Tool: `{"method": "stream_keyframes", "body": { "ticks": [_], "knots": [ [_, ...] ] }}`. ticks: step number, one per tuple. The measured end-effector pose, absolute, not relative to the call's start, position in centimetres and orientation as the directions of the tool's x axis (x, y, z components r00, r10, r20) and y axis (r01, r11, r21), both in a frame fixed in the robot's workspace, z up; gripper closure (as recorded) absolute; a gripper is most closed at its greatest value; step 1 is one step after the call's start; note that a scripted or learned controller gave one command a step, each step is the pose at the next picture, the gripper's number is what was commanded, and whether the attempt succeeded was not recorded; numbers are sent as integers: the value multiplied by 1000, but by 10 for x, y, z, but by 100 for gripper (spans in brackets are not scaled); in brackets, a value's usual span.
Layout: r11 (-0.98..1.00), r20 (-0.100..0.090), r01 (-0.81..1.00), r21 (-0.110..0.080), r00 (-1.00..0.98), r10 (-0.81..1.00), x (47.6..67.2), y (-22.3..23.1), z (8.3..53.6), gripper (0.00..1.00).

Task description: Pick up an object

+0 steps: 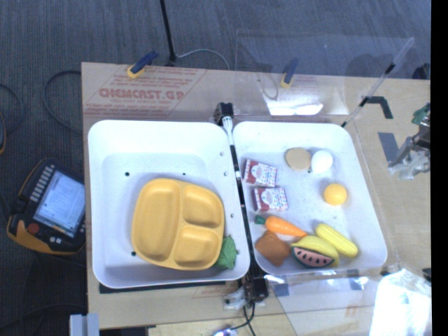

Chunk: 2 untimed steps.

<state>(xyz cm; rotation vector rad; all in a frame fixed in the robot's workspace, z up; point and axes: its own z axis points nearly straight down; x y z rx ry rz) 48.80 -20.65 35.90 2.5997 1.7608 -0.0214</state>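
The right bin (357, 161) holds two red-and-white cartons (259, 172) (270, 199), a tan round piece (297, 159), a white egg (321, 162), a yellow-orange ball (335, 194), a carrot (283, 225), corn (337, 239), a watermelon slice (312, 257) and a brown lump (271, 248). In the left bin (112, 145) lies a yellow divided plate (180, 222) with a green leafy piece (227, 253) at its lower right corner. My gripper (409, 158) hangs at the far right, outside the right bin and well away from every object, with nothing seen in it.
A black divider strip (234, 166) runs between the two bins. A clear plastic sheet (308, 75) stands behind the right bin. Blue clamps (142, 63) sit on the bench's back edge. A teach pendant (52, 205) lies on the floor to the left.
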Motion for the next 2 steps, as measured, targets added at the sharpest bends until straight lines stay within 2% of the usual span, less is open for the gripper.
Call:
{"method": "stream_keyframes", "body": {
  "ticks": [2],
  "knots": [
    [-366, -18, 931, -6, 366, 931, 490, -206, 376, 100]
  ]
}}
